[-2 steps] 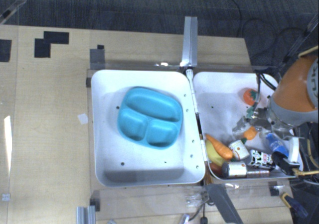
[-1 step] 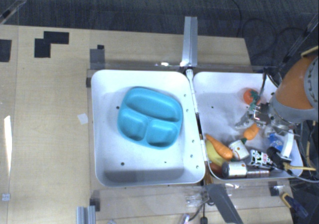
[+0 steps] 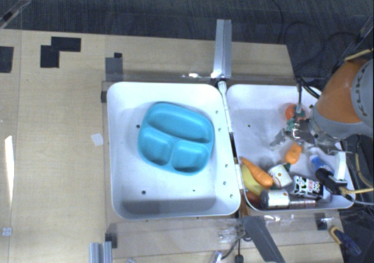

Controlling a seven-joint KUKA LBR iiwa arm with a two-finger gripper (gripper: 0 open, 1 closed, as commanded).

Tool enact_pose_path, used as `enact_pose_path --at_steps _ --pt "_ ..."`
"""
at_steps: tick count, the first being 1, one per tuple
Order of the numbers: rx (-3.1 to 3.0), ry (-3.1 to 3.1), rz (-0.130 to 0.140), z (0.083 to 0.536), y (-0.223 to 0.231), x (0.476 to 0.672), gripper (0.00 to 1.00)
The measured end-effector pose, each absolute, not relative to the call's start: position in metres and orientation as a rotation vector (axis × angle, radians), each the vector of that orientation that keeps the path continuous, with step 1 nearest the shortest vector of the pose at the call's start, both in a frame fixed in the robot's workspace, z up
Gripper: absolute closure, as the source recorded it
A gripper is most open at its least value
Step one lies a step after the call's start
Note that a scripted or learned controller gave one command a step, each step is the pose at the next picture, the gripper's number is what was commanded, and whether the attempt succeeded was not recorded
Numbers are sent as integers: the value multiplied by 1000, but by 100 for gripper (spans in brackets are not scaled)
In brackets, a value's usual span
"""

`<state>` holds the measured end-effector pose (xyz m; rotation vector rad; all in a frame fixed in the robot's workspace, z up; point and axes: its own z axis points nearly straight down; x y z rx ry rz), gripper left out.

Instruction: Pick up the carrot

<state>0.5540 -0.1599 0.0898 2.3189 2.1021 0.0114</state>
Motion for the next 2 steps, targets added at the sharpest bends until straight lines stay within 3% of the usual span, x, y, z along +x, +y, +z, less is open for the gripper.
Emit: enact_pose_path --at_steps 1,2 --pt "2315 2105 21 102 -157 557 100" --pt "2398 2023 5 207 -127 573 100"
